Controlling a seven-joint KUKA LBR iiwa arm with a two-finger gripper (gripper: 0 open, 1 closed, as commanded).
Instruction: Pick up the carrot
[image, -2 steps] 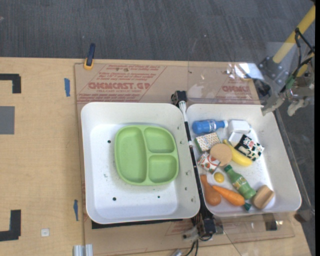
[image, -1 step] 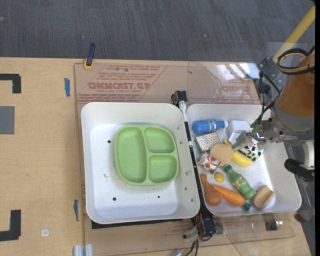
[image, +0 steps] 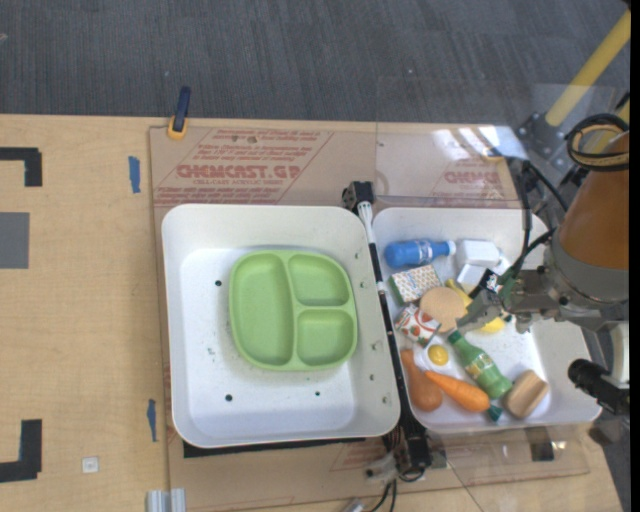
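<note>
The carrot (image: 458, 391) is orange and tapered. It lies near the front of the right bin (image: 556, 412), pointing right, beside a rounder orange piece (image: 425, 392) on its left. A green bottle (image: 479, 366) lies just behind it. My gripper (image: 489, 301) hangs over the middle of the right bin, above a tan round bun (image: 444, 305) and a yellow item (image: 493, 323). It is well behind the carrot and apart from it.
The right bin also holds a blue bottle (image: 418, 252), a white box (image: 478, 256), a checkered packet (image: 414, 284), a fried egg toy (image: 437, 355) and a bread roll (image: 527, 393). The left bin (image: 190, 330) holds a green divided plate (image: 293, 310).
</note>
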